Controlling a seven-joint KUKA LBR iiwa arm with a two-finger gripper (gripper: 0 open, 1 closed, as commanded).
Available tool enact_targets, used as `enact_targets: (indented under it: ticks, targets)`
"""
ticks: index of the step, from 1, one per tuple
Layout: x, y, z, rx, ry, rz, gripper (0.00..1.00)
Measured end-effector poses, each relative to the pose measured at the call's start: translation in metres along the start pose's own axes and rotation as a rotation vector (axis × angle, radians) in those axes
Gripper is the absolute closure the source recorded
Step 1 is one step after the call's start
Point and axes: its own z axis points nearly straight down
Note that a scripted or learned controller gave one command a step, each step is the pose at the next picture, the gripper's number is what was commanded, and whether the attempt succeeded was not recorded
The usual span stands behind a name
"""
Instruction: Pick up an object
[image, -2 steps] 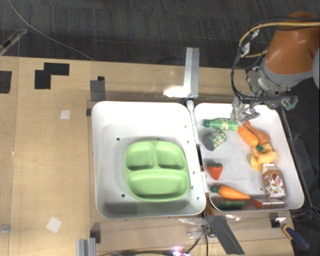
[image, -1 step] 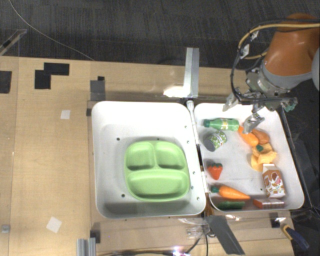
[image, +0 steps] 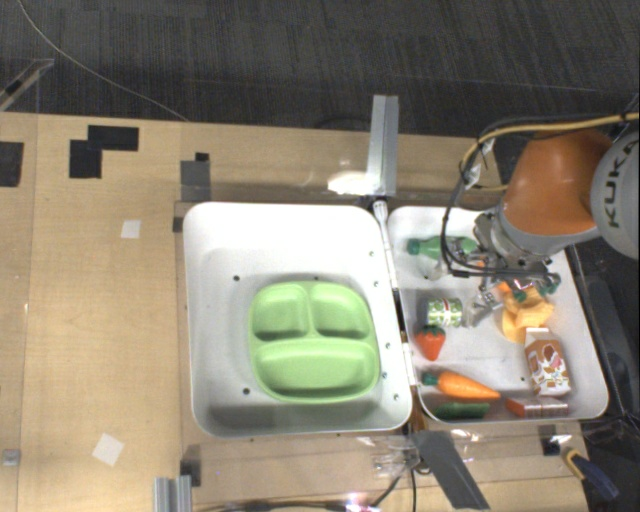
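The yellow wedge (image: 517, 318), seemingly a toy cheese, lay in the right bin (image: 592, 400), just under the gripper (image: 503, 291). It looked light, stiff and smooth, likely slippery plastic, so a hold across its two flat faces would probably serve best. Whether the fingers stood wide, narrow or closed on anything could not be told, since the wrist and cables hid them; the wedge appeared just beside and slightly below them, not plainly between them. Around it lay a small can (image: 444, 313) and a strawberry (image: 431, 342) to its left, a juice carton (image: 547, 365) just below, a carrot (image: 467, 385) further down and a green bottle (image: 437, 246) above. In the left bin (image: 200, 330) sat a green divided tray (image: 313, 340) on the surface
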Motion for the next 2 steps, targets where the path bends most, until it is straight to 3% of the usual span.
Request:
enact_targets:
  ticks: [1,2]
  targets:
    - [0.065,0.026,0.006,0.001,-0.002,0.039,0.00]
    - [0.086,0.063,0.004,0.008,-0.010,-0.145,0.00]
